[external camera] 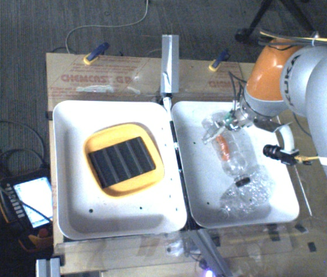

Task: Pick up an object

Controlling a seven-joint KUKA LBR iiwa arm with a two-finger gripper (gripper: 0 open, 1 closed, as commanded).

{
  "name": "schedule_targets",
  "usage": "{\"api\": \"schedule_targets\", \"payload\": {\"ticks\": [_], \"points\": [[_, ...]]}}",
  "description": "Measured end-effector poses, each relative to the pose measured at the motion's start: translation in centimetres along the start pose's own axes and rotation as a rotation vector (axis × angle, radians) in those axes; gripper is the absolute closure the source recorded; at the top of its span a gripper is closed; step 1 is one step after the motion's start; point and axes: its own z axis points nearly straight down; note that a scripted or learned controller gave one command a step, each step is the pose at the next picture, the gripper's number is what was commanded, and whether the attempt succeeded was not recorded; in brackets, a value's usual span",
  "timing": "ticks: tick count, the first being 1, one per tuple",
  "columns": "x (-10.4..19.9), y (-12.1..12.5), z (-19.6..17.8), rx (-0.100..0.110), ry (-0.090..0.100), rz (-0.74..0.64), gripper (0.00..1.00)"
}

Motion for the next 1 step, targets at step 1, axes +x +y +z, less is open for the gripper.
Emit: {"api": "schedule_targets", "payload": {"ticks": [1], "points": [[7.98, 5.42, -8.59, 0.002, 0.000, -0.070, 1.00]]}}
